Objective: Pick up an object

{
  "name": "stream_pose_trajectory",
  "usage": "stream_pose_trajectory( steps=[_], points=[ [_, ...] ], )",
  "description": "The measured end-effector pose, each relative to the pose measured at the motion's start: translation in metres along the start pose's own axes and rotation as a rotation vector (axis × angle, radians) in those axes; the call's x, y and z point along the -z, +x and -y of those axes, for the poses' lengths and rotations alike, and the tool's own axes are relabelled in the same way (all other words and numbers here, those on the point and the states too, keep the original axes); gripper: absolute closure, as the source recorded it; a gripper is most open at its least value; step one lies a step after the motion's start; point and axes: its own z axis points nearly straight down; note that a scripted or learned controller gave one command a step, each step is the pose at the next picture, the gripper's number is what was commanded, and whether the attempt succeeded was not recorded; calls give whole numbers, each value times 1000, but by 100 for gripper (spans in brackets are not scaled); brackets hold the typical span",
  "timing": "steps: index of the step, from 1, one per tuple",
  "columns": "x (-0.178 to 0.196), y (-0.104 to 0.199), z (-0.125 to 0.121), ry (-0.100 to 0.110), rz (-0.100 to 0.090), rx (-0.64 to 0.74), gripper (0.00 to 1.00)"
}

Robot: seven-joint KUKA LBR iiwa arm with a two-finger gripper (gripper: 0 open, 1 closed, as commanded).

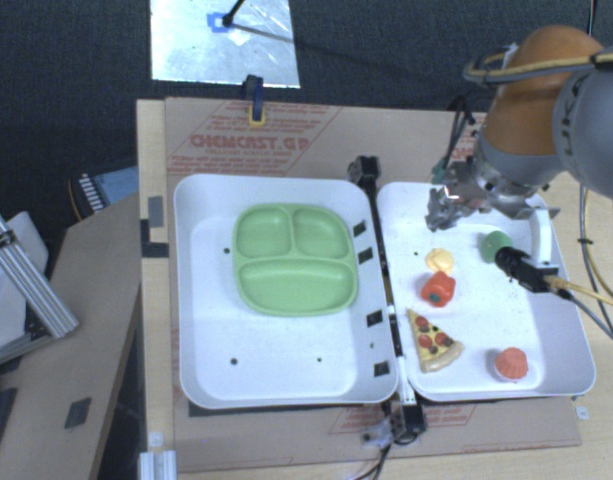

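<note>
So the gripper (444, 211) is hanging over the right bin (491, 313), up around 11 o'clock of that bin, and nothing is sitting in it as far as I'm seeing; honestly can't tell how the jaws are set from this angle, the wrist is blocking too much.

The pickable stuff is all lying in that same bin. A little yellow piece (440, 260) is sitting just at 6 o'clock from the gripper, with a red pepper toy (438, 289) right below it, nearly touching. A pizza slice (433, 340) is lying further down toward 7 o'clock of the bin; a pinkish round toy (510, 364) is sitting at 5 o'clock, and a green blob (497, 244) at about 1 o'clock. The left bin (206, 358) is just holding a green divided plate (291, 260).

What I'm worrying about: the yellow piece looks like the likely target, and since it's crowding the pepper, a descent that's slightly off is probably going to shove one into the other or pinch both; it's also small and low, so I'm guessing it could squirt out sideways on closing. Dropping straight down from here is likely landing on bare floor near the bin wall.
</note>
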Motion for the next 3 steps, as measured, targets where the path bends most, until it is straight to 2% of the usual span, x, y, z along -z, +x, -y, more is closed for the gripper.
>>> stream_pose_trajectory(
  steps=[3],
  points=[
    [5, 160, 2, 1, -2, 3, 100]
  ],
)
